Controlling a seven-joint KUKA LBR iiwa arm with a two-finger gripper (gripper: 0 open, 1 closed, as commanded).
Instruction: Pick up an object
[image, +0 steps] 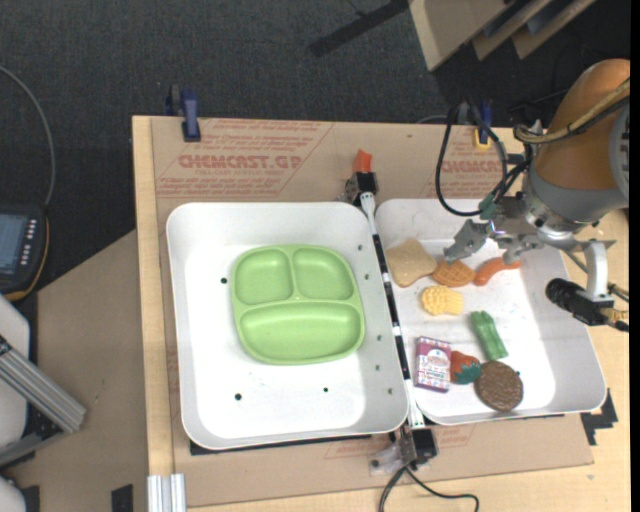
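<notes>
Camera view showed the gripper (487, 243) low over the right bin (570, 385), its fingers spread open, one above a waffle (452, 272) and the other above a carrot (495, 269); nothing sat between them. A cracker (408, 262) lay just left of the waffle, and a corn cob (442, 300) sat just below it. Further down lay a green pickle (488, 335), a pink carton (433, 364), a red-and-green piece (too small to identify) (465, 368) and a brown cookie (498, 386). The left bin (200, 330) held a green divided plate (297, 304).
</notes>
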